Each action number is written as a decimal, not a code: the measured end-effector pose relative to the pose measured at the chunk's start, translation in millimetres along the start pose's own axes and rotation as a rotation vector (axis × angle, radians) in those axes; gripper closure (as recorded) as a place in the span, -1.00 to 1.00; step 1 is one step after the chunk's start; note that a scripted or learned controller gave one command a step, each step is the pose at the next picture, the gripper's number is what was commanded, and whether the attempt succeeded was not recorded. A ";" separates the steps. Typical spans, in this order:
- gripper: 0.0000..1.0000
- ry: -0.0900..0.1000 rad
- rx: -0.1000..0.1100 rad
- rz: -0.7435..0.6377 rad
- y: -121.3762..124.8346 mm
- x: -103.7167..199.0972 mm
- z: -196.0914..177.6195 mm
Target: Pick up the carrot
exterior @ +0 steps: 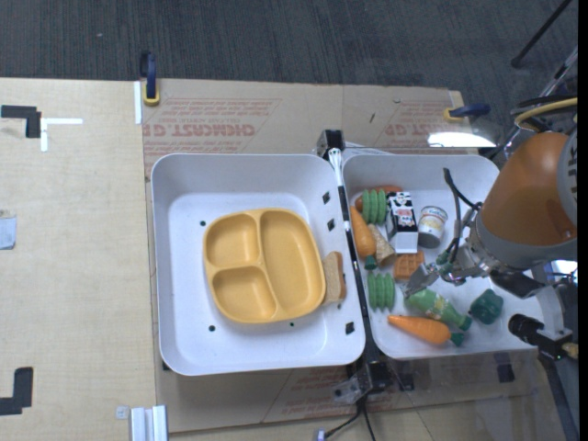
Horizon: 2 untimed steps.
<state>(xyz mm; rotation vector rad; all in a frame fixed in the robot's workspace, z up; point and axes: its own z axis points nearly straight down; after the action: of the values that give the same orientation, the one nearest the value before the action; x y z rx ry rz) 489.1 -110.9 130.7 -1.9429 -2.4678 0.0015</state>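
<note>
Carrot (420, 328) lies flat near the lower edge of the right bin (478, 342), leafy end pointing right, a green toy (487, 306) just beyond it. Claw (447, 266) sits above the carrot, among the clutter at mid-bin; cannot tell how far open, or whether it grips anything. Left bin (175, 246) holds a yellow divided plate (262, 265).

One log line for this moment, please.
gripper: over right bin | carrot: lying near front wall, not held | yellow plate: left bin
</note>
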 end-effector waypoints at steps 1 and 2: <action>-1.00 0.000 -0.005 0.112 50.7 -36.2 33.5; -1.00 0.000 -0.017 0.416 22.4 -28.5 32.9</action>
<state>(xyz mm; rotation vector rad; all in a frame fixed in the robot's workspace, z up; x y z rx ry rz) 517.5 -133.4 97.7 -2.4180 -2.0203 -0.0189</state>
